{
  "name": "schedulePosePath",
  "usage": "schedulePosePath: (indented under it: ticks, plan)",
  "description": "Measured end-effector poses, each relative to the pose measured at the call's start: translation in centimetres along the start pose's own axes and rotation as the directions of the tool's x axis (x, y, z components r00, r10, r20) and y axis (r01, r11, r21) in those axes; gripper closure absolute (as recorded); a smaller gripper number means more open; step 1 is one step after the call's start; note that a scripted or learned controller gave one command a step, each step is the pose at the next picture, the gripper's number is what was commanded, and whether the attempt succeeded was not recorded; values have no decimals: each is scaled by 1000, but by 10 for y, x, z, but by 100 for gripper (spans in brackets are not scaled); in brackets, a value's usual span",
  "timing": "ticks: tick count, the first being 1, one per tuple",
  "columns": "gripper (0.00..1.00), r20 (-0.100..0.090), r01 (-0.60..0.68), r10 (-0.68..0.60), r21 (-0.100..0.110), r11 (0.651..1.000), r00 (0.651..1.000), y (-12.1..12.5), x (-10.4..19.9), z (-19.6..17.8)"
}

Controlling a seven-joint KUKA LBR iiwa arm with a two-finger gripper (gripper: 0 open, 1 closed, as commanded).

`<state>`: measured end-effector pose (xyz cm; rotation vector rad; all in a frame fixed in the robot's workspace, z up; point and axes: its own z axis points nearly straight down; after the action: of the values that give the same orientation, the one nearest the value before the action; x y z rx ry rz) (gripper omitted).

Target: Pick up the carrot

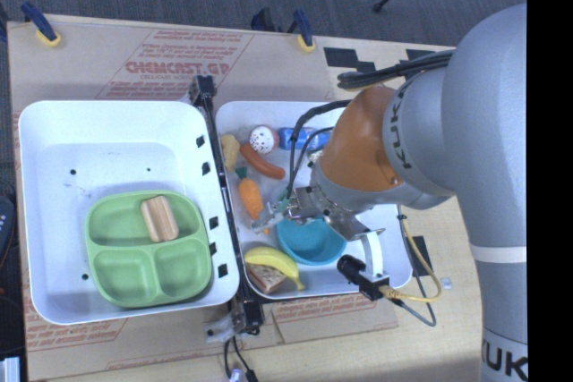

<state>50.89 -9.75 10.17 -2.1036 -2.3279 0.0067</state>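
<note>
The end effector [288, 208] is seen in the right bin [380, 262], low over its middle, beneath the smooth grey arm [466, 130] and its glossy orange band [358, 148]. Whether it is open or shut cannot be told, since the wrist hides most of it, and nothing is seen held in it. The carrot [251, 198], a short, tapered orange piece with a matte skin, is found just to the left of the end effector, lying lengthwise near the bin's left wall; contact between the two cannot be judged.

Just below the end effector a round, glossy blue bowl [310, 243] is set. A curved yellow banana [273, 263] is laid at the bin's lower left corner, touching a brown, flat-sided block [272, 281] beneath it. Above the carrot a smooth reddish sausage [262, 163] is laid at a slant, with a pale yellow piece [231, 150] beside it at the wall. A small white ball [261, 138] with dimples is seen near the top edge, and a blue item [300, 139] lies just to its right, partly hidden by cable.

In the left bin [54, 148], a green, rounded, three-part plastic tray [148, 268] is placed; a tan, ridged block [159, 218] is laid in its upper compartment. Both bins are carried on a cardboard-covered tabletop [134, 58].
</note>
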Motion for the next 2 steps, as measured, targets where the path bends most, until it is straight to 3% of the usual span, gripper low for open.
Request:
schedulePosePath:
  ticks: [1,2]
  plan:
    - [100,4,16,-16,0,1000,1000,2,-1,-11]
    - [100,-2,106,-106,-6,994,994,-5,114,-93]
